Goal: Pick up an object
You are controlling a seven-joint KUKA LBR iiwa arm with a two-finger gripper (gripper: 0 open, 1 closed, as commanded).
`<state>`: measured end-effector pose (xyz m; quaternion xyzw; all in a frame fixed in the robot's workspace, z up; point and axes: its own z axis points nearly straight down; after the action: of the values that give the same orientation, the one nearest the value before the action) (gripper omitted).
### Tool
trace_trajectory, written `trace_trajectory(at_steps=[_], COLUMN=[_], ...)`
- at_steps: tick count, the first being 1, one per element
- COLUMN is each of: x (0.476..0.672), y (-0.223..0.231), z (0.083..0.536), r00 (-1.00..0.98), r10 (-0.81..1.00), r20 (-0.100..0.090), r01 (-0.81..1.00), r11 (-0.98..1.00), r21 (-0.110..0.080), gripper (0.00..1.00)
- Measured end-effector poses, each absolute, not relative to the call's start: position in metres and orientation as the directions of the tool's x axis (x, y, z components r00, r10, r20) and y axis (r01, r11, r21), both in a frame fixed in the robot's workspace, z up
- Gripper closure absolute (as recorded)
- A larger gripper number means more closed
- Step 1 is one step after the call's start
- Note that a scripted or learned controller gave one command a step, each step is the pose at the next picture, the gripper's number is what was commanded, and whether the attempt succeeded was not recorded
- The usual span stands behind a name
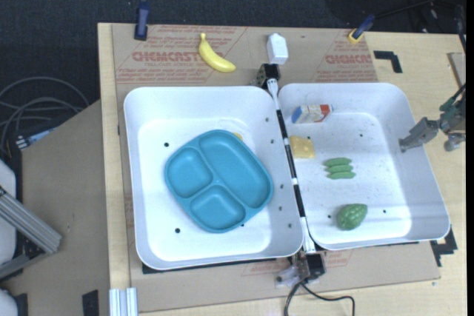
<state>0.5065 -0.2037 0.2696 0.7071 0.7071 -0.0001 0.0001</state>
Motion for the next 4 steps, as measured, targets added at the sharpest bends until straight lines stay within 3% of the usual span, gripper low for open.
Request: trace_trajectory(at_steps=[1, 2, 3, 4], x=[0.486, 0.479, 0.479, 0.519], y=[-0.133, -0.112, -0.11, -0.097], z=[0.173, 0.084, 0.086, 0.084], r00=[-0.001, 0.0, 0.0, -0.001], r10=[1.0, 1.0, 1.0, 1.0], r20=[0.001, 0.001, 0.0, 0.0], r01=[1.0, 1.0, 1.0, 1.0], r11=[0.001, 0.0, 0.0, 0.001], r21=[-0.002, -0.001, 0.0, 0.001], gripper=[0.0, 0.0, 0.0, 0.0])
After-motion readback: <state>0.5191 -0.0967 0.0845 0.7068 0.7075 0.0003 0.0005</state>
